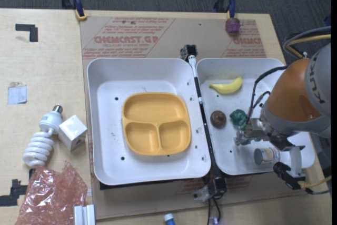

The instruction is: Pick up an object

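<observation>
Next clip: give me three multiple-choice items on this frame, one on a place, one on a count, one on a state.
1. The banana lies in:
A. the left bin
B. the right bin
C. the tray

2. Compartments in the yellow tray:
A. two
B. three
C. five

3. The tray's compartments:
A. hold fruit
B. hold a bulb
C. hold nothing

Answers:
1. B, the banana sits at the right bin's far side.
2. B, one wide section and two smaller ones.
3. C, bare yellow plastic shows in each.
</observation>
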`<state>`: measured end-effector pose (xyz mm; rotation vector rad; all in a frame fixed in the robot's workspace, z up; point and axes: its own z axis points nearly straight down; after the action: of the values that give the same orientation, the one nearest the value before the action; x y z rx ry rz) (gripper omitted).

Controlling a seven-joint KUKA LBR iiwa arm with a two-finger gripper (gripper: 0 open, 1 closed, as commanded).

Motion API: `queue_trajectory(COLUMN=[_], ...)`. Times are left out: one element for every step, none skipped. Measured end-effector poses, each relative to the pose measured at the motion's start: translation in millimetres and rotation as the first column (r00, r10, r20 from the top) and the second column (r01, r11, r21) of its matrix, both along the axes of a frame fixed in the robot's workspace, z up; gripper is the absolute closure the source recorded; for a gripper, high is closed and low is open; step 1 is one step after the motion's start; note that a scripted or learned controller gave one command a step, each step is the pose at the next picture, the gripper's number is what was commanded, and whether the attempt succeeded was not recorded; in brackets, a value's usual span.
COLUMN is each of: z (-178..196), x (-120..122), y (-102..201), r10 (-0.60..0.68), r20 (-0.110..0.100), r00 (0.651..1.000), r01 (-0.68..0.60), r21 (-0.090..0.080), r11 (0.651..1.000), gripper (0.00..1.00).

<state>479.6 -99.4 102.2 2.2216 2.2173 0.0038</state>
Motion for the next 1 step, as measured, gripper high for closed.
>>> queue_trajectory(z=[90.2], x=[65.5], y=[65.0], r10=[0.004], r20=[-0.002], r00=[1.0], r01=[-0.004], r21=[-0.001], r11=[1.0], gripper=[1.0])
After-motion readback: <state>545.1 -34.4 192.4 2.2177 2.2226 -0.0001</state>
